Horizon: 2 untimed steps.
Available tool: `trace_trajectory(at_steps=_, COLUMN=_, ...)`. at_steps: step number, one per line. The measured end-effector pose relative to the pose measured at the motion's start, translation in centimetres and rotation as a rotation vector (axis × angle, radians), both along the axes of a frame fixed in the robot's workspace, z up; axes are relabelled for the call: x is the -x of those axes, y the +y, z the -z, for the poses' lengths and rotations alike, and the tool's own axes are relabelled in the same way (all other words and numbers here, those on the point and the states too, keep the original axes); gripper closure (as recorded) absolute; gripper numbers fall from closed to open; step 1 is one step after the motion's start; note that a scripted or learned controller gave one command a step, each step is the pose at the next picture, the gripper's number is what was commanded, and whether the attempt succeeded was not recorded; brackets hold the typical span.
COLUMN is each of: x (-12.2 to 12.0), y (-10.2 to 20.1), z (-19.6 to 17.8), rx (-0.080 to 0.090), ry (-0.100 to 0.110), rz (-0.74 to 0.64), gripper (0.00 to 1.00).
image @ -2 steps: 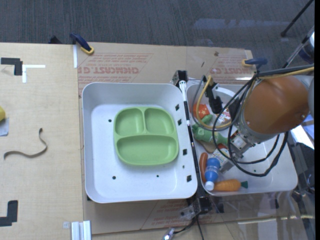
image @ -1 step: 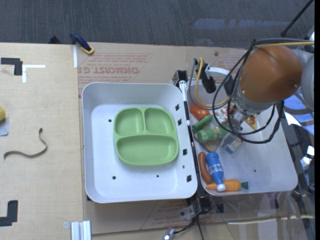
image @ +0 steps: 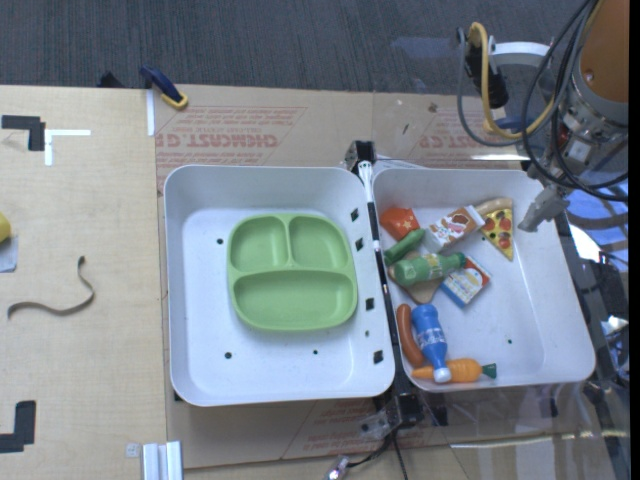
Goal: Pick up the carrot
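Observation:
The carrot (image: 460, 371), orange with a green stub at its right end, lies flat in the right bin (image: 545, 333) against the front wall. It touches the base of a blue bottle (image: 429, 334). My gripper (image: 540, 211) hangs over the bin's far right side, near a pizza slice (image: 498, 227) and well away from the carrot. I see nothing in the gripper.
The right bin also holds a red sausage (image: 405, 332), a green bottle (image: 428, 268), a red-orange pepper (image: 398, 220) and two small snack packets (image: 455, 226). A green divided plate (image: 293, 271) sits in the left bin (image: 190, 298). Cables hang around the arm at upper right.

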<state>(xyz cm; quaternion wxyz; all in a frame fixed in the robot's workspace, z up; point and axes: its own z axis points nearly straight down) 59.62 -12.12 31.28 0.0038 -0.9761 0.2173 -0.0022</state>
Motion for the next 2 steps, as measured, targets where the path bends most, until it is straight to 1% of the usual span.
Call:
trace_trajectory(at_steps=1, x=-6.4, y=-8.2, z=5.2, rx=0.002, ry=0.002, rz=-0.195, gripper=0.0)
trace_trajectory(at_steps=2, x=-4.1, y=-9.5, z=22.2, rx=-0.005, ry=0.008, rz=-0.028, gripper=0.0)
